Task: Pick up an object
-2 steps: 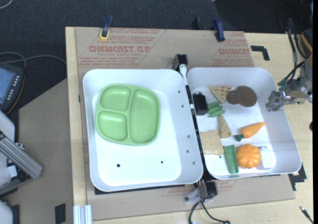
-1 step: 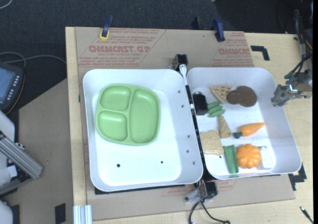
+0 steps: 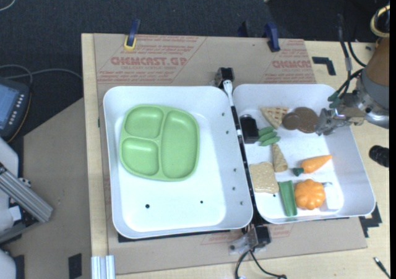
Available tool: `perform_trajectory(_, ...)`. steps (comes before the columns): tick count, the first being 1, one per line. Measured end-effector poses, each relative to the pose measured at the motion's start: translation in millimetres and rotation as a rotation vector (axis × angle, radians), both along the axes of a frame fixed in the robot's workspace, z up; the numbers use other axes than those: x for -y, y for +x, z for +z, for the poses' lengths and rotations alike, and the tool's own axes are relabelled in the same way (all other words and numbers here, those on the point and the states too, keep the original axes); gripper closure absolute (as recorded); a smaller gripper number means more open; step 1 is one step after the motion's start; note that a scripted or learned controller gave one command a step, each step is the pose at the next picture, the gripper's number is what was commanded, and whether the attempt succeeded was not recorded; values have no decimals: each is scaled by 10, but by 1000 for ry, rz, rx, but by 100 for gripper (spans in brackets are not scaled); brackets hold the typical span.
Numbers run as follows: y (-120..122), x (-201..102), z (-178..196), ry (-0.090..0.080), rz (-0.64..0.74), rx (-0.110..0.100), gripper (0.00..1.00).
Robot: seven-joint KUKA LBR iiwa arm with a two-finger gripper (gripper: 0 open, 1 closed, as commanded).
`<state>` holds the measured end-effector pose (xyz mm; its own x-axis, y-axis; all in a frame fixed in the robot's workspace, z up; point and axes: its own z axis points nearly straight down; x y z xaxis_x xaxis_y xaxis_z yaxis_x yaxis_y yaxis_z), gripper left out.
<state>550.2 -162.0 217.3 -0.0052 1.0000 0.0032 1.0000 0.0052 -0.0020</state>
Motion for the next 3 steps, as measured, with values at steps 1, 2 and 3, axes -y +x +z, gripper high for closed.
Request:
perform_trajectory(1,87,-537,161,-2,2,7,100)
perform_trajectory(2,67,-727,159,-2,-2,2,100)
perform_trajectory(3,112,-740,174,-4,-4,4,100)
